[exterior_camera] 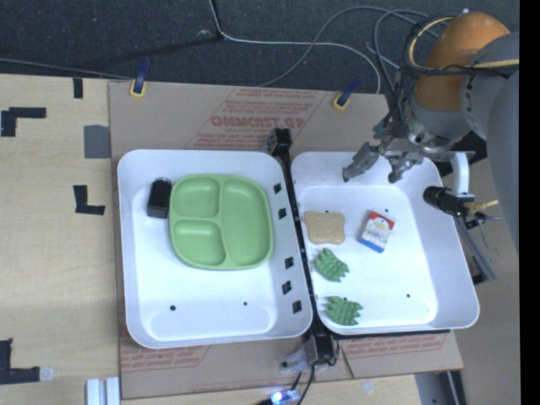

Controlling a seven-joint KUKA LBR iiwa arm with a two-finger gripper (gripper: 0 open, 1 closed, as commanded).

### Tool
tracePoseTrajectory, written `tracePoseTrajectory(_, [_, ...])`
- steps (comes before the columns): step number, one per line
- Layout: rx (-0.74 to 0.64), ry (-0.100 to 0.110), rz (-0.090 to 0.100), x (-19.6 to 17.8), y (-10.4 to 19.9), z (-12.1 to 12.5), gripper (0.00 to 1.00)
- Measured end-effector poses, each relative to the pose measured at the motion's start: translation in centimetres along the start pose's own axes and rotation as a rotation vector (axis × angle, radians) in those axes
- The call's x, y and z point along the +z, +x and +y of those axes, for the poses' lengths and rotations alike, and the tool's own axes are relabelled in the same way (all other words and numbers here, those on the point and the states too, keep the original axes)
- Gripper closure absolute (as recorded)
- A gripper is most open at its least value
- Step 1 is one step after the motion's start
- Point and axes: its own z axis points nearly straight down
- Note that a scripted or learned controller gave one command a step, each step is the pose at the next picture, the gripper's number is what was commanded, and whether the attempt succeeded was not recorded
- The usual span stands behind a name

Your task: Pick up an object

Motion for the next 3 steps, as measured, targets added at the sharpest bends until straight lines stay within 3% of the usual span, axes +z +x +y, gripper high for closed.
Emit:
tracePoseTrajectory(1, [-0.003, -0.015, -0.002, -1.0, 0.0, 0.3, 0.0])
tracePoseTrajectory(3, [-0.003, -0.01, -0.003, 9.1, 0.3, -0.4, 0.0])
